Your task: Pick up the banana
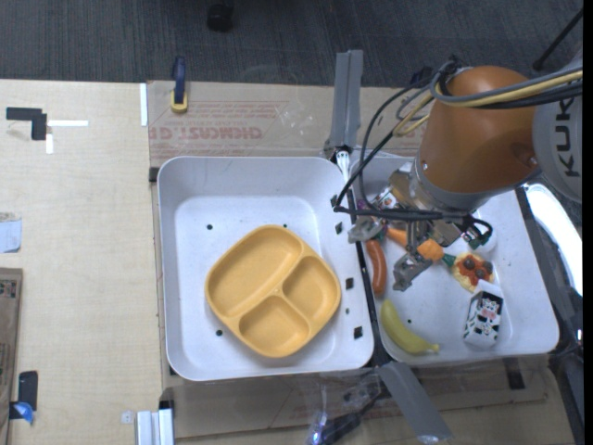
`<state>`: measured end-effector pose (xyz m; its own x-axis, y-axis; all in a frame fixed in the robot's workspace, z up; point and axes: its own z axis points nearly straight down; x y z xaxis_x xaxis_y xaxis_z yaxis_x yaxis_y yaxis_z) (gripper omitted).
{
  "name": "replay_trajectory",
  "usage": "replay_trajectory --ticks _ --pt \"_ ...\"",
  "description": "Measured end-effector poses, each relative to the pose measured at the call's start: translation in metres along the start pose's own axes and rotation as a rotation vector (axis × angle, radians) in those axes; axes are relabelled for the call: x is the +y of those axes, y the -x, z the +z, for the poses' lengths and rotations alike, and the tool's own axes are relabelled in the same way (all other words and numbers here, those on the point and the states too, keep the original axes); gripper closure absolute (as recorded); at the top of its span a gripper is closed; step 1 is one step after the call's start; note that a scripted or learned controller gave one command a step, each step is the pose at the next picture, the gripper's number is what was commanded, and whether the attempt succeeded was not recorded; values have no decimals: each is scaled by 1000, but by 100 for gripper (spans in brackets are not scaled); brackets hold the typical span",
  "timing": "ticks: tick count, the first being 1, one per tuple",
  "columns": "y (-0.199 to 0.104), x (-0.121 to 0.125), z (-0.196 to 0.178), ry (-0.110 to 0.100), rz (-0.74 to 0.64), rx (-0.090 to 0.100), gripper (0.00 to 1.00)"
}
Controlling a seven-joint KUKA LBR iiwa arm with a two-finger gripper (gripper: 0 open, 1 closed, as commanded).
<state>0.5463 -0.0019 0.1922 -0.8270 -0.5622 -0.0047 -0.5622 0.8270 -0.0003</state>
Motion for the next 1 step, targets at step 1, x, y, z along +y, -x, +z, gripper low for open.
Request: replay_trajectory --ticks 1 --pt "-76 -2 0 1 -48 3 0"
